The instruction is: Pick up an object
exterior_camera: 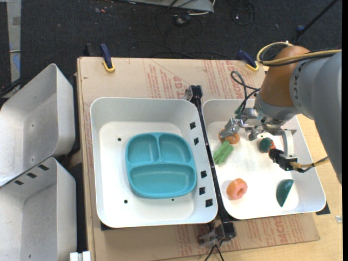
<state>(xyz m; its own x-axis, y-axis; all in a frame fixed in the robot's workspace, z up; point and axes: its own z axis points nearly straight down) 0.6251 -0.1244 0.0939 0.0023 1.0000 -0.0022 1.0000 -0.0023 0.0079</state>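
My gripper [241, 131] hangs low over the back of the right bin [310, 200], its fingers spread open with nothing between them. One fingertip [228, 131] touches or nearly touches a small orange piece [233, 140]. Just below that lies a green vegetable-like object [223, 152]. A small dark teal ball [266, 143] rests beside the other finger. Nearer the front sit an orange round object [237, 188] and a dark green leaf-shaped object [284, 192].
The left bin [103, 200] holds a teal divided plate [161, 165]. A black divider with clips [205, 156] runs between the bins. A black cable end [284, 160] hangs over the right bin. Two spare white bins [32, 124] lie off the bench at left.
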